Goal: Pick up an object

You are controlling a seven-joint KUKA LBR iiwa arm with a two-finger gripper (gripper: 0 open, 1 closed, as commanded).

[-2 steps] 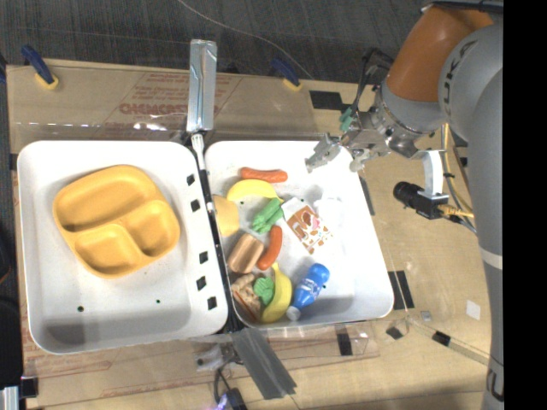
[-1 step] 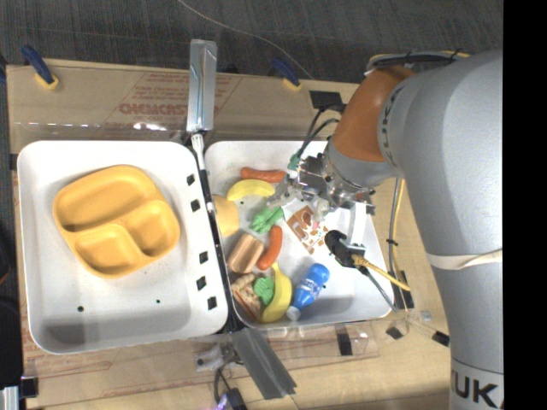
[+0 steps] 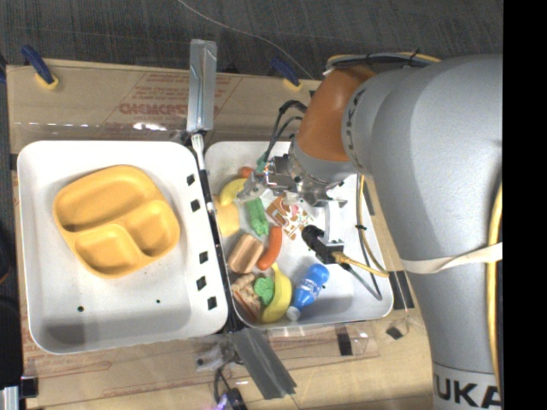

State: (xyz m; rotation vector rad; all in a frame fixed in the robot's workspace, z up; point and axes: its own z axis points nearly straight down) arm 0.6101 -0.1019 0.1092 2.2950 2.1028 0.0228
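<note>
Two white bins sit side by side on the bench. The left bin (image 3: 34,254), filling the left half of the frame, holds a yellow tray (image 3: 115,219) with three compartments, lying in its upper part and tilted a little. The right bin (image 3: 367,301), at center frame, is crowded with small objects. Along its left side, near the divider, lies a yellow piece (image 3: 226,196); just right of it is a green item (image 3: 257,218), and below those a tan bun-like piece (image 3: 244,250) beside an orange sausage shape (image 3: 272,248). Toward the bin's lower edge a banana (image 3: 280,301) curves around a green lump (image 3: 266,289), with a brown block (image 3: 246,295) touching it on the left, and a blue bottle (image 3: 311,285) lies tilted just to the right. The arm (image 3: 427,161) comes in from the right, its orange band (image 3: 329,126) above the wrist, and reaches down over the upper middle of the right bin. The gripper (image 3: 275,186) hangs among cables and an orange-and-white patterned item (image 3: 291,216), right over the green item. How far its tips are spread, and whether anything is caught there, I cannot tell.
</note>
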